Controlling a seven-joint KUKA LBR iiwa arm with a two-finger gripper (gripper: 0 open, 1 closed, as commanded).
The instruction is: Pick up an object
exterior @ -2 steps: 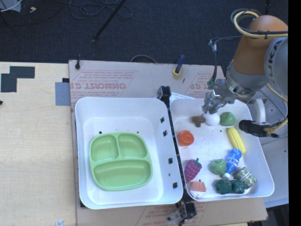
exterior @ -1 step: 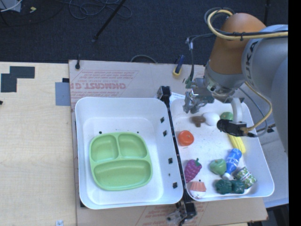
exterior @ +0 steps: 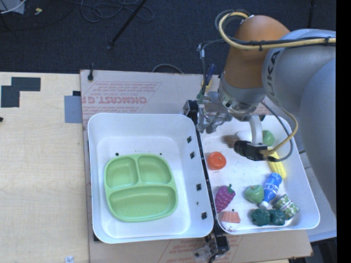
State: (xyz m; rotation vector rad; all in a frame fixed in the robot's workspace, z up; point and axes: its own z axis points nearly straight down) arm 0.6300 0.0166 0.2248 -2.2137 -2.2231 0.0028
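Note:
My gripper (exterior: 210, 123) hangs over the back left corner of the right bin (exterior: 307, 201), close to the wall between the two bins. Nothing shows in its grasp. Just in front of it an orange-red toy tomato (exterior: 216, 160) lies on the bin floor. Further forward are purple grapes (exterior: 224, 197), a green pepper (exterior: 254, 193), a blue bottle (exterior: 271, 187) and yellow corn (exterior: 277, 167). Along the front edge lie a cupcake-like toy (exterior: 230, 218), a dark green broccoli (exterior: 267, 217) and a small can (exterior: 286, 205). A green round toy (exterior: 267, 137) sits partly behind the arm.
The left bin (exterior: 109, 130) holds a light green divided plate (exterior: 141, 187). The grey arm with its orange band (exterior: 255, 43) covers the right bin's back right part. Cardboard (exterior: 137, 95) lies under both bins, with a wooden bench (exterior: 38, 174) to the left.

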